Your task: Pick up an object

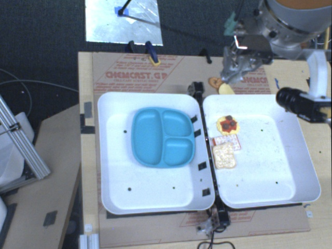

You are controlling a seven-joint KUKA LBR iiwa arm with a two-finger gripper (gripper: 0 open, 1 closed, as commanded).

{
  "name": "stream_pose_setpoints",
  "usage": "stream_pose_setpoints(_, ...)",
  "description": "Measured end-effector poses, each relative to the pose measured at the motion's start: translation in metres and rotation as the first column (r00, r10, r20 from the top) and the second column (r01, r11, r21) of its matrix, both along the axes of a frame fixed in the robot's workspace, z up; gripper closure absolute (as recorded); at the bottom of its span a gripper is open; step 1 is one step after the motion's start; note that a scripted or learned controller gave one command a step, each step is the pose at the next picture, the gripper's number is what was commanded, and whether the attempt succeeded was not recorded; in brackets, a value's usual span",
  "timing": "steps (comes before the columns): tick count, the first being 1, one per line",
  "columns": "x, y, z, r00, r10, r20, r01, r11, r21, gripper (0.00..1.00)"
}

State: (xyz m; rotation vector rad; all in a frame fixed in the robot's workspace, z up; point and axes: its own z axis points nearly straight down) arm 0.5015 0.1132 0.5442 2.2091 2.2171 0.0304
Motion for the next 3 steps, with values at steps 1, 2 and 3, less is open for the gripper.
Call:
stream_pose_setpoints(1, -0.017, 0.082, -0.105, 1.0, 0.008, -0.03, -0.008, 1.0, -0.006, 1.0)
stream_pose_setpoints(2, -0.015, 0.001, -0.181, 1.0, -0.011, -0.028, 0.011, 1.0, -0.009, 1.0)
stream_pose_setpoints(3, -0.015, 0.006, -0.177, 1.0, -0.001, -0.02, 0.001, 1.0, -0.005, 0.0)
